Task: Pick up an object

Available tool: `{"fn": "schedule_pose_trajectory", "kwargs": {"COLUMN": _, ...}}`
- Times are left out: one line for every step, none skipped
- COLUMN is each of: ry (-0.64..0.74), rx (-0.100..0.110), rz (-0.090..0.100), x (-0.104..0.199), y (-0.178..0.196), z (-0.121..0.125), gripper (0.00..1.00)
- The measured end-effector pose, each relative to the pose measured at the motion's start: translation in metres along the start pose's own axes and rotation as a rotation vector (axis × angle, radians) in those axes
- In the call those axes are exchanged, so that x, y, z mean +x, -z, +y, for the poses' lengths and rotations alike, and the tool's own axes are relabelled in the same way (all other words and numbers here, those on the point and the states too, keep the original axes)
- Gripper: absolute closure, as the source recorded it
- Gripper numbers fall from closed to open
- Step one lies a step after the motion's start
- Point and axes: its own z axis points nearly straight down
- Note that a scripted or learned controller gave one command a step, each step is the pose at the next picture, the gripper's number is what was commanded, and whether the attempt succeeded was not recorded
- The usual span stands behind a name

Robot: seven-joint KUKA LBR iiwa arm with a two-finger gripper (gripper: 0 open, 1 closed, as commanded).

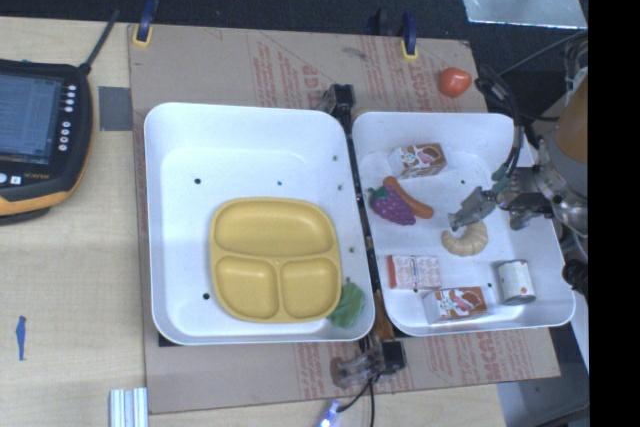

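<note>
Reaches in from the right edge of the view, grey body with an orange patch high at the wrist, low over the right-hand side of the scene. Ends in the gripper (466, 215), pointed leftward and slightly down, its dark metallic fingers (472, 208) drawn close together at the tip. Carries cables looping around the wrist just behind the gripper.

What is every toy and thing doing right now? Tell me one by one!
Yellow plastic divided plate: flat in left white bin.
Green leafy toy: tucked against the plate's corner.
Purple toy grapes: lying in right white bin, touching orange toy carrot.
Round tan cookie: lying under the gripper.
Small silver can: on its side.
Red toy tomato: outside the bins, on cardboard.
</note>
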Motion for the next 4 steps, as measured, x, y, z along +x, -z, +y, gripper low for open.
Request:
{"fn": "schedule_pose_trajectory", "kwargs": {"ry": 0.001, "rx": 0.002, "rz": -0.001, "x": 0.02, "y": -0.066, "z": 0.044, "gripper": 0.0}}
{"fn": "schedule_pose_trajectory", "kwargs": {"ry": 0.0, "rx": 0.0, "rz": -0.001, "x": 0.024, "y": -0.138, "z": 0.084, "gripper": 0.0}}
{"fn": "schedule_pose_trajectory", "kwargs": {"ry": 0.0, "rx": -0.001, "rz": 0.0, "x": 0.003, "y": -0.148, "z": 0.135, "gripper": 0.0}}
{"fn": "schedule_pose_trajectory", "kwargs": {"ry": -0.008, "rx": 0.028, "rz": 0.002, "x": 0.012, "y": -0.149, "z": 0.16, "gripper": 0.0}}
